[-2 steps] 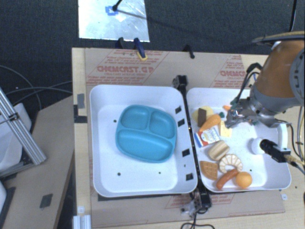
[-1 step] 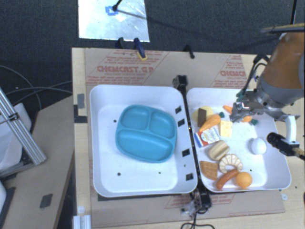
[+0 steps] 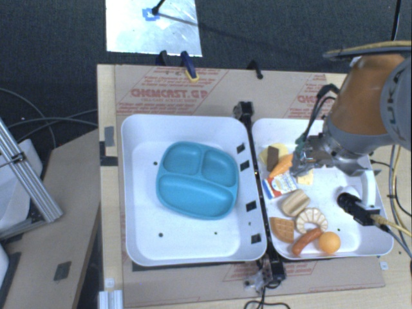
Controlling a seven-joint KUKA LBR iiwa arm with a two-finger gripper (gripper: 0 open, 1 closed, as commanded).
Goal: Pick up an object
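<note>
Looking down at the bench [image 3: 77, 172], the gripper [image 3: 301, 163] is low in the right bin [image 3: 376, 237], right over the pile of toy food at that bin's left side. Honestly can't tell if it's apart or together, the metal bits blur into the clutter, and nothing is clearly caught in it.

Under and beside it: an orange carrot-looking piece [image 3: 279, 166], a dark brown block [image 3: 273, 154], a red-and-white packet [image 3: 281, 185] and something pale yellow [image 3: 305, 177]. Nearer the camera sit a bread roll [image 3: 295, 202], a croissant-ish pastry [image 3: 309, 219], a cracker [image 3: 281, 228], a sausage [image 3: 305, 240] and an orange [image 3: 329, 243].

My guess is it's going for the carrot or the packet, since those are closest. Everything is packed tight and touching, so a grab there could easily nudge the neighbours or come up with nothing.

The left bin [image 3: 138, 237] holds a blue divided plate [image 3: 196, 179], well apart from the action, probably so the picking side stays separate.
</note>
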